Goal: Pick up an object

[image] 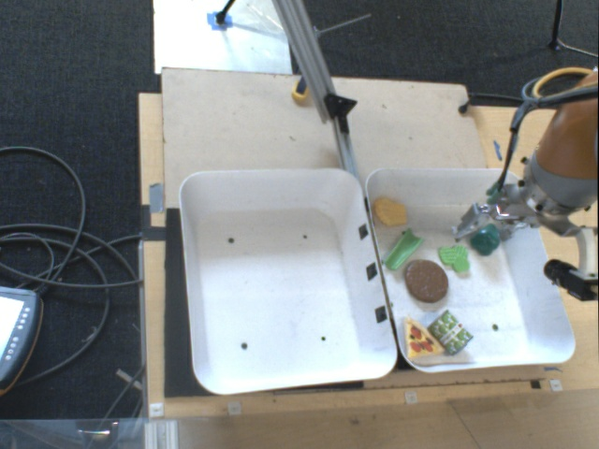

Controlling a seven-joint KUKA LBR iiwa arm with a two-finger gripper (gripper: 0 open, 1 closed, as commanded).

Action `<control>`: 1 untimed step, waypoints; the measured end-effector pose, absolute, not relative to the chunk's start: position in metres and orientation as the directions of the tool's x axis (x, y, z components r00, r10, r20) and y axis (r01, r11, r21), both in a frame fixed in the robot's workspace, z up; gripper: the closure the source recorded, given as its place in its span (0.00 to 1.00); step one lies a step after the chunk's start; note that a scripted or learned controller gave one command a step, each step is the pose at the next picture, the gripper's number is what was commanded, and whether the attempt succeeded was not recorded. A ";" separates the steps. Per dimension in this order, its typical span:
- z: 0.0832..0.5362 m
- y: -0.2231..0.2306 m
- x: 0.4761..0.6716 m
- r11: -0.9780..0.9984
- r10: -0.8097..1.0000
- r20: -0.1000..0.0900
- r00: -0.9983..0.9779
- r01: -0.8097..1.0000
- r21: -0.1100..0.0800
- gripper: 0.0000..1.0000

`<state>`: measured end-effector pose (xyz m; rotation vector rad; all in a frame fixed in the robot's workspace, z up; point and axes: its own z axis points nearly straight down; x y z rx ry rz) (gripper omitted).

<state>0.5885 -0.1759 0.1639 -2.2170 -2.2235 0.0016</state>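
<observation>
Jaws of our gripper: we cannot tell whether apart or together. Just right of the tips sits a dark teal toy, touching or nearly so, in the right bin.

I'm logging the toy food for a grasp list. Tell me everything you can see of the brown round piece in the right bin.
The brown disc is a flat, round, matte piece, reddish-brown with a slightly darker rim, like a toy patty or cookie. It lies flat on the floor of the right bin, near the middle. A green pod-shaped piece lies just up-left of it and a small green piece up-right; whether either touches it cannot be told.
</observation>
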 end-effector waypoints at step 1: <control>0.114 -0.168 0.596 0.005 1.000 0.001 -0.005 1.000 -0.002 0.00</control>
